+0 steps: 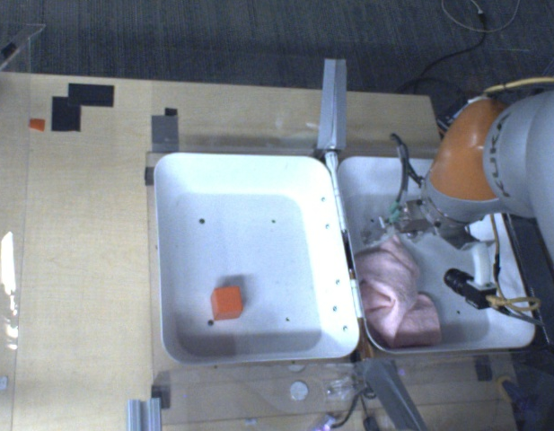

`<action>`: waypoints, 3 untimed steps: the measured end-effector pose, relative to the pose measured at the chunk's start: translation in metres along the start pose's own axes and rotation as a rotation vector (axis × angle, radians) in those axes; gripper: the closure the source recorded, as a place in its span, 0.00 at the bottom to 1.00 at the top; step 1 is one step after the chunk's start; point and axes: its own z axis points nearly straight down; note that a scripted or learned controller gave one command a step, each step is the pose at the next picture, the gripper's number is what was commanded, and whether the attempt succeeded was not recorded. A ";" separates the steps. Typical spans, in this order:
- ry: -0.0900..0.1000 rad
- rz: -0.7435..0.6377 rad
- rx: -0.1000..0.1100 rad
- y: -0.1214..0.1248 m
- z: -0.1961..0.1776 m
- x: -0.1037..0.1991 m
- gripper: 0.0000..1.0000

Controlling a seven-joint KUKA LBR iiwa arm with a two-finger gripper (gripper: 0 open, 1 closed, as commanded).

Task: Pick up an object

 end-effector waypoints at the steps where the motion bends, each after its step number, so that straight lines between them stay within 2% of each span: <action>1: 0.002 -0.231 0.004 -0.012 -0.018 0.007 0.00; 2: 0.000 -0.281 -0.004 -0.026 -0.001 -0.004 0.00; 3: 0.000 -0.044 -0.001 0.000 0.000 -0.001 0.00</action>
